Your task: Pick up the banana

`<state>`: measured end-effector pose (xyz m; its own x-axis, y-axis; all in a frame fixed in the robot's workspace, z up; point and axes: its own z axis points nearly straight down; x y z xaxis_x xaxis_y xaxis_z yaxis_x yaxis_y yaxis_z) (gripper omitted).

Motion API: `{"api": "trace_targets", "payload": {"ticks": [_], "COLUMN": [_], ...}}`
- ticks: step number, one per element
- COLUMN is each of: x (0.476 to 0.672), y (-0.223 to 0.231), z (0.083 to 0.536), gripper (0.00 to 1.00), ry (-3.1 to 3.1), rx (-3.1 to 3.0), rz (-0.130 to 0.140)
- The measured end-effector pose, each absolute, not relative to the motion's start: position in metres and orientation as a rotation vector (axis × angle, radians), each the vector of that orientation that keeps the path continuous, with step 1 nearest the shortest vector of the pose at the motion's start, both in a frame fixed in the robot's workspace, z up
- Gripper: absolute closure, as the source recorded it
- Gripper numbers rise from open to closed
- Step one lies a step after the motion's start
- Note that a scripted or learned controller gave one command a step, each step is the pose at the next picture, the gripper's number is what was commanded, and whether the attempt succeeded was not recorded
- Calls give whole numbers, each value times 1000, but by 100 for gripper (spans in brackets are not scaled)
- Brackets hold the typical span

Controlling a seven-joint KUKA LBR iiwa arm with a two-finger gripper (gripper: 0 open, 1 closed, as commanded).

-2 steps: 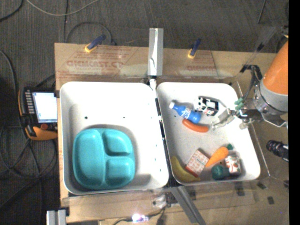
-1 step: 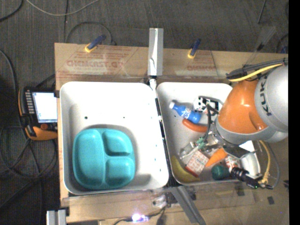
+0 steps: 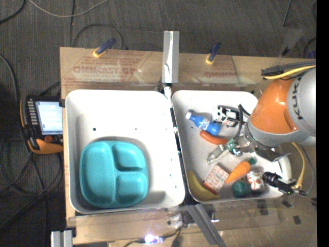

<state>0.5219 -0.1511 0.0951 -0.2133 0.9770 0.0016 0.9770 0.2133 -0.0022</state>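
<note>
- On the bench, two shallow white bins sit side by side: the left bin and the right bin, their inner walls touching along the centre line.
- Bench surface: a tan board behind the bins, with printed lettering and two clamps at its rear edge, one on each side of an upright metal post.
- Room: dark grey carpet surrounds the bench, with loose cables lying across it. A handheld control pendant with a lit screen lies just left of the left bin.
- Left bin contents: a teal divided tray resting toward the front.
- Right bin contents: a blue bottle, a red item beside it, a printed carton, a carrot and a dark green item.
- Task object: the banana lies at the front-left corner of the right bin, just beside the carton.
- Arm: the orange band and grey wrist hang above the right bin's right half.
- Gripper: positioned mid-bin, apart from the banana; whether the claw is wide or narrow cannot be told at this angle.
</note>
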Motion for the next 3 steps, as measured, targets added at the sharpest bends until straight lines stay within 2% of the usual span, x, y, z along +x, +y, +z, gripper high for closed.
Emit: {"api": "trace_targets", "payload": {"ticks": [1, 2, 3], "x": [498, 484, 485], "y": [-143, -55, 24], "z": [253, 183, 311], "gripper": [0, 0, 0], "ry": [-2505, -2948, -3040], "rx": [-1898, -1083, -805], "rz": [1, -2, -2]}}
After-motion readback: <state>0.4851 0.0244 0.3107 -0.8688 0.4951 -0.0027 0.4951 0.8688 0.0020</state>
